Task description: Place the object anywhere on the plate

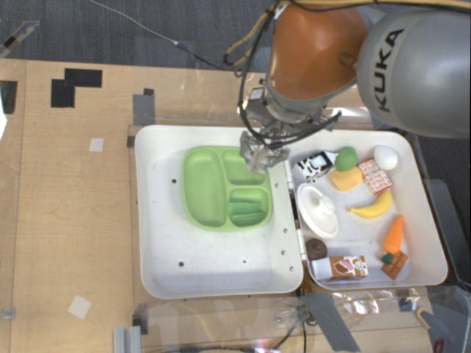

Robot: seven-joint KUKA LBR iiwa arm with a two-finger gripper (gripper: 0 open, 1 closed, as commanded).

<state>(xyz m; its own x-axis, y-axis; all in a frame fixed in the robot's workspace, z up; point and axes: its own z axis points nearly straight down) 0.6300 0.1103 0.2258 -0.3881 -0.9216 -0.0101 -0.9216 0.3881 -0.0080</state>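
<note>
The grey and orange arm (331,43) reaches in from the far right, and its gripper (257,155) hangs over the far right corner of the green divided plate (210,190); whether it grips anything, I cannot tell. The plate lies in the left bin (158,256), all compartments bare. The right bin (427,219) holds a white bowl (321,210), a banana (372,207), a carrot (394,234), a small carton (347,268), a black-and-white toy (315,165), a green ball (346,157), a yellow lump (346,179), a white egg (385,157), a checked pink pack (374,176), a brown round piece (317,249).
</note>
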